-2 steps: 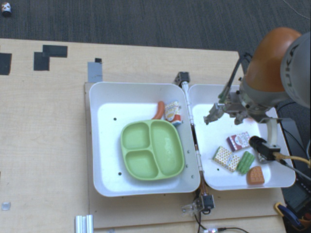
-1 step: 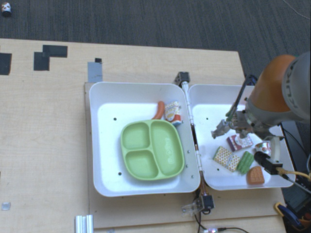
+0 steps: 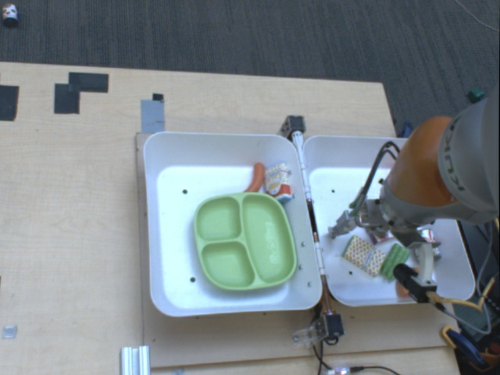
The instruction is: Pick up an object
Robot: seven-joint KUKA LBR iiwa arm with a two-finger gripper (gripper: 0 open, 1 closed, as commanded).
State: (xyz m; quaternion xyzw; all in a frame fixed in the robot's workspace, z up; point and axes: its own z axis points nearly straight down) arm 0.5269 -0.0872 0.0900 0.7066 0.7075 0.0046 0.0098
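The grey arm with its orange band (image 3: 418, 170) reaches into the right bin (image 3: 336, 182) from the right. My gripper (image 3: 376, 237) hangs low over a small cluster of objects near the bin's front. Directly beneath it lies a beige speckled packet (image 3: 358, 251), with a green object (image 3: 393, 259) touching its right side. A small orange-red piece (image 3: 402, 290) peeks out by the front wall. Nothing is visibly held. The wrist hides part of the cluster.
The left bin (image 3: 168, 209) holds a green three-compartment plate (image 3: 246, 241), an orange carrot-like piece (image 3: 256, 176) and a small colourful packet (image 3: 277, 180) behind it. A ridge (image 3: 308, 209) divides the bins. Cables (image 3: 324, 330) lie at the bench's front edge.
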